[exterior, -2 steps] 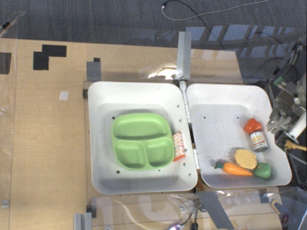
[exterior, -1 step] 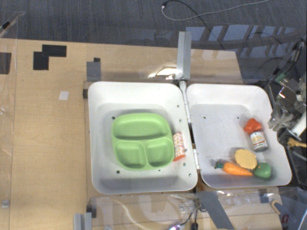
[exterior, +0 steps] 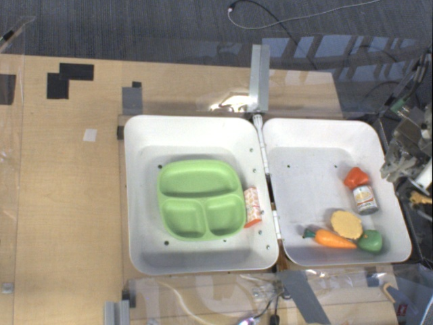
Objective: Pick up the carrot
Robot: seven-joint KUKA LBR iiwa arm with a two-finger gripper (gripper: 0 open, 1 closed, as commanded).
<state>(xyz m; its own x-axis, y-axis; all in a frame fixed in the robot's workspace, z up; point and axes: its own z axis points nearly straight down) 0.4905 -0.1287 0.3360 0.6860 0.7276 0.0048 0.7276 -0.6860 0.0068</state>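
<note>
One carrot (exterior: 333,240) lies below-left of gripper (exterior: 399,158).

The carrot (exterior: 331,239) lies in the right bin (exterior: 304,147), the divided plate (exterior: 201,198) in the left bin (exterior: 145,141).

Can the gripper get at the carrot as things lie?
Probably yes: the carrot lies uncovered from above in the right bin, though a round yellow piece and green item crowd its thick end.
</note>
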